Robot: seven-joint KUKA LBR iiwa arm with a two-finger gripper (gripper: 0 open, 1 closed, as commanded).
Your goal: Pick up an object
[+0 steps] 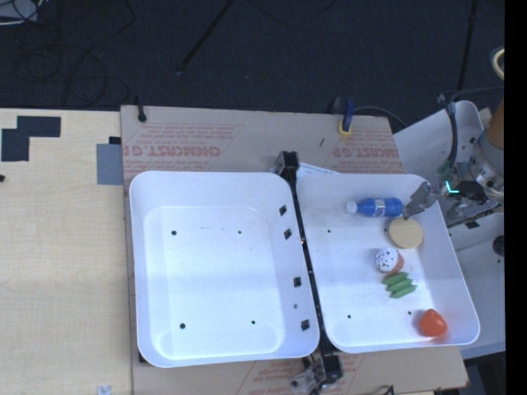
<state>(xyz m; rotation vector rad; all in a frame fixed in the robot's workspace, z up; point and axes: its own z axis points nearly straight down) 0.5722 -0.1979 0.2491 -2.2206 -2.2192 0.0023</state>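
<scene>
The objects sit in the right bin (461, 303), right of the frame's centre: a blue bottle (375, 207) lying on its side near the top, a tan disc (406, 234) just below it, then a white speckled ball (387, 260), a green piece (399, 285), and a red-orange piece (431, 323) at lower right. My gripper (418, 199) hangs just above the disc, beside the bottle's end; how far it is open I cannot tell, and I see nothing held. The left bin (152, 189) lies alongside

Pretty even overhead light, no harsh shadows. The white bins (216, 189) come out bright, close to blown out, and the floor (247, 39) up top is dark and murky. Overall soft and low-res, with small items in the right bin a bit fuzzy.
</scene>
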